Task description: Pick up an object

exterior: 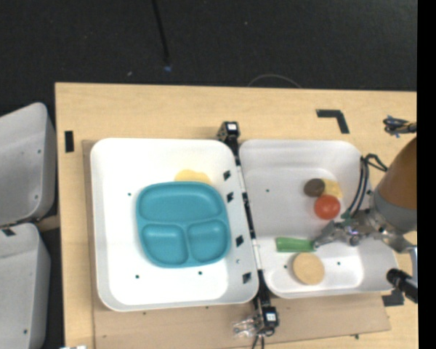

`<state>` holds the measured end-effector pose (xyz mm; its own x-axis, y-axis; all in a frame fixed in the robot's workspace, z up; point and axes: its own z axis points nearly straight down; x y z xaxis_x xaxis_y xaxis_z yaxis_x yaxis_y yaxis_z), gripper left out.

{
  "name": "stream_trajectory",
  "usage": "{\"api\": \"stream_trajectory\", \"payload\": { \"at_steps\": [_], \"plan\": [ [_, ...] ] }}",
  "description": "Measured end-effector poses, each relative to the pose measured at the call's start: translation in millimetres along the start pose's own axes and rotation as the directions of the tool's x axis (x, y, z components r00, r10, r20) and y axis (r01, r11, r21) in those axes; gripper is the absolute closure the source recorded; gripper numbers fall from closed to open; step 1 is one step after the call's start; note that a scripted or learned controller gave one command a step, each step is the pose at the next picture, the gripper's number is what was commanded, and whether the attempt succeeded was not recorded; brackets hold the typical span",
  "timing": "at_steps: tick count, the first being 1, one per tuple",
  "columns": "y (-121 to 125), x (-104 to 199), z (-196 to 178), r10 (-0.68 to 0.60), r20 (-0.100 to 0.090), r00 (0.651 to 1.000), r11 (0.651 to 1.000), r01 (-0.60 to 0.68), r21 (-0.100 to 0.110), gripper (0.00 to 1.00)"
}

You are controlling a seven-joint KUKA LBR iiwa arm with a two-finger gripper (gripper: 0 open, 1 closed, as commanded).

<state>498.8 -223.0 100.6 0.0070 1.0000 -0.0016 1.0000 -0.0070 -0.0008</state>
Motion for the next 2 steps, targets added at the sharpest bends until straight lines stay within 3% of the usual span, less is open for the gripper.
{"api": "stream_trajectory", "payload": {
  "at_steps": [1, 2],
  "plan": [
    [0.9, -0.9, -11.3, 0.006, 0.000, 1.000, 1.000, -0.006, -0.004, 1.00],
    [-2.0, 1.1, -73.8, -0.009, 0.001, 1.000, 1.000, 0.009, -0.007, 1.00]
  ]
}}
